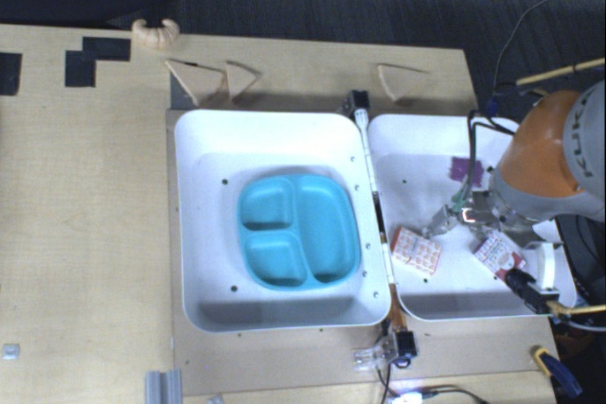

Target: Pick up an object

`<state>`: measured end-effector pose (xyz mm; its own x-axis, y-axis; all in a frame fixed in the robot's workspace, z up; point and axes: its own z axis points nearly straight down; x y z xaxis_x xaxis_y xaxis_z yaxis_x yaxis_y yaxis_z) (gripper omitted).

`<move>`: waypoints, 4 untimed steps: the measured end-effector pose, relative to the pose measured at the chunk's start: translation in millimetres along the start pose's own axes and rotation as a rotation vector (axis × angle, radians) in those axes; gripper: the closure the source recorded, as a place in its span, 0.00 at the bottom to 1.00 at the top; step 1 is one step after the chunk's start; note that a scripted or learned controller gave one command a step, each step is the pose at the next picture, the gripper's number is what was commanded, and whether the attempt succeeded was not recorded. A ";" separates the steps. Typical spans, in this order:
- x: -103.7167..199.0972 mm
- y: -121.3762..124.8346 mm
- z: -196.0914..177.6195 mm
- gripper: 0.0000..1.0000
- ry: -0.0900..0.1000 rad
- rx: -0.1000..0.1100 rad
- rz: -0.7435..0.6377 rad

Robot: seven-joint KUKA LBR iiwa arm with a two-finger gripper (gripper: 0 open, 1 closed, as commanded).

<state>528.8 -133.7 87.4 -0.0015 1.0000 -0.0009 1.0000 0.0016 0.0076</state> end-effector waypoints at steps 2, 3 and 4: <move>-58.8 68.7 -44.3 1.00 -0.001 0.002 -0.003; -14.4 135.5 -47.1 1.00 0.002 0.003 -0.006; -15.4 135.1 -47.1 0.00 0.000 0.003 -0.005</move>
<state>663.6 -148.9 135.6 -0.0067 1.0000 -0.0007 1.0000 0.0067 0.0044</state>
